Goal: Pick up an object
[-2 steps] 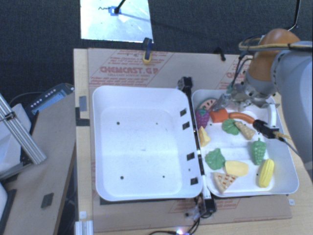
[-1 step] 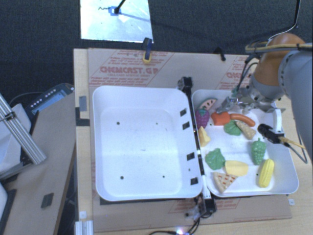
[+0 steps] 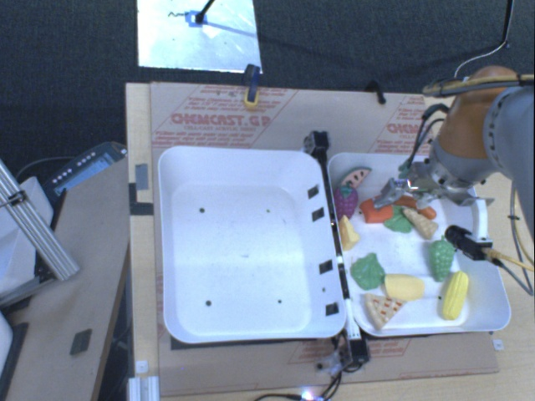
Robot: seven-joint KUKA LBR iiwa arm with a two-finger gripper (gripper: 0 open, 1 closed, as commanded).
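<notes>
My gripper (image 3: pixel 391 195) hangs low over the back middle of the right bin (image 3: pixel 493 312). It is just above an orange carrot piece (image 3: pixel 375 213). A green leaf (image 3: pixel 399 223) and a tan wedge (image 3: pixel 419 223) lie right beside the carrot. Nothing shows held in the gripper. Also in this bin are a watermelon slice (image 3: pixel 356 178), purple grapes (image 3: pixel 345 200), a yellow wedge (image 3: pixel 348 234), a lettuce leaf (image 3: pixel 366 270), a yellow lump (image 3: pixel 404 287), a pizza slice (image 3: pixel 382 310), a corn cob (image 3: pixel 454 295) and a green bumpy fruit (image 3: pixel 441 257).
The left bin (image 3: pixel 242 249) stands beside the right one, with a black divider rail (image 3: pixel 330 224) between them. A grey panel (image 3: pixel 199 23) lies beyond the bench at the back. The arm (image 3: pixel 489 132) comes in from the right over the bin's far corner.
</notes>
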